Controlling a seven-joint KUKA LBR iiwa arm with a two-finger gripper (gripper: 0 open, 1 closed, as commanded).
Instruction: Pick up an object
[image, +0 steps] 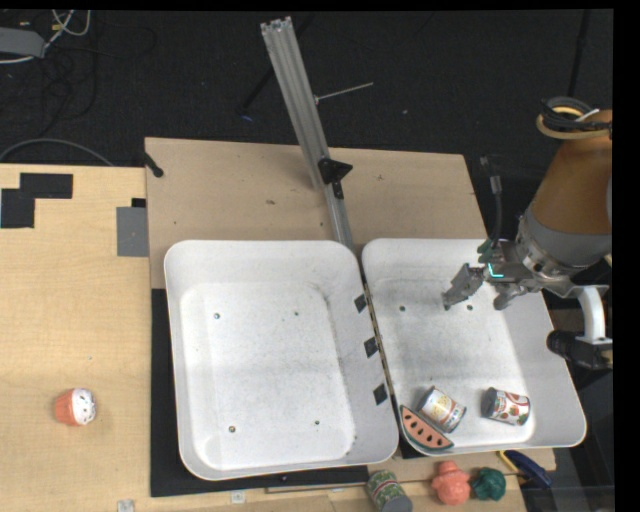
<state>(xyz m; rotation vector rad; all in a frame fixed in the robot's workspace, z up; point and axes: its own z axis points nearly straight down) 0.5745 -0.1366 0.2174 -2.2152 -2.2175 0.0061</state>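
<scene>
My gripper (487, 290) hangs over the far part of the right bin (455, 335), its two grey fingers spread open with nothing between them. Along that bin's near edge lie a small tin can (440, 409), a second can with a red and white label (506, 406), and a watermelon slice (428, 432) at the near left corner. All three sit well below the gripper in the view, apart from it.
The left bin (265, 355) adjoins the right one, black clips along the shared rim. A metal rail (305, 120) slants in from the back. A can, a pink toy (450, 482) and a green one lie past the near edge. A red-white ball (74, 407) rests at far left.
</scene>
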